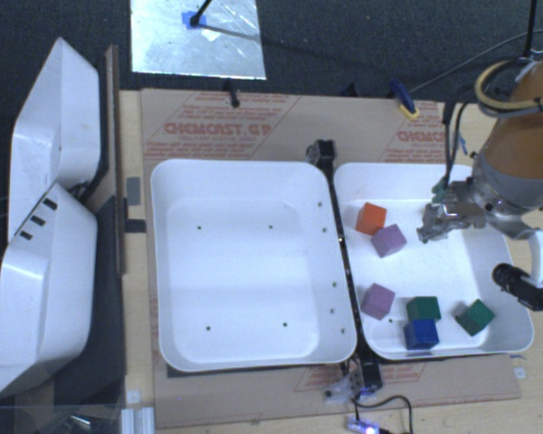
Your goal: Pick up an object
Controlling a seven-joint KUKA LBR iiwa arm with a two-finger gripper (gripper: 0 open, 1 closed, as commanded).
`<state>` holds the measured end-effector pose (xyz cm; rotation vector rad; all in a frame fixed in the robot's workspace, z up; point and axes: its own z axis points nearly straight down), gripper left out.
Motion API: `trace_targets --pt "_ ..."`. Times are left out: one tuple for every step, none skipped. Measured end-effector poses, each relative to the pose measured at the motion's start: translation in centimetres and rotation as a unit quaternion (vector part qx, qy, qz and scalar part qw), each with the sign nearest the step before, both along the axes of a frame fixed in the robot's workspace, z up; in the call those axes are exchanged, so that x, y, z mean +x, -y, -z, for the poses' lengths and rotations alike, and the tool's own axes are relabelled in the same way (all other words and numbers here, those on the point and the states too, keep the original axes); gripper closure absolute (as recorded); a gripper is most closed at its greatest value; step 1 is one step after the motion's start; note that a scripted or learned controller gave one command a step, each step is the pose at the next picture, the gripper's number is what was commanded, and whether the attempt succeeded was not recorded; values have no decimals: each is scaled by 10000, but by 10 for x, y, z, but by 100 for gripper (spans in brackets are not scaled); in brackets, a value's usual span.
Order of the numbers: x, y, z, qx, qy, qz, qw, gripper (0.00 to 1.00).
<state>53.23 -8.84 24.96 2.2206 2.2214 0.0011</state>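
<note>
The right bin (502,346) holds several small blocks: an orange cube (372,217), a purple cube (389,240), a second purple cube (377,300), a green cube (423,309), a blue cube (421,334) and another green cube (475,316). My gripper (436,224) hangs over the upper right part of this bin, right of the orange and upper purple cubes. Nothing shows between its fingers.
The left bin (172,188) lies beside the right one, with a black divider clamp (323,151) between them. Two white covers (50,215) stand off the bench to the left. A shiny metal sheet (197,25) lies behind the bins.
</note>
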Motion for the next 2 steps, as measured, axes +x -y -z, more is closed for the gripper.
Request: trace_targets --pt "0 0 0 0 0 0 10000 0" --pt "-9 -5 53 2 -22 1 10000 0"
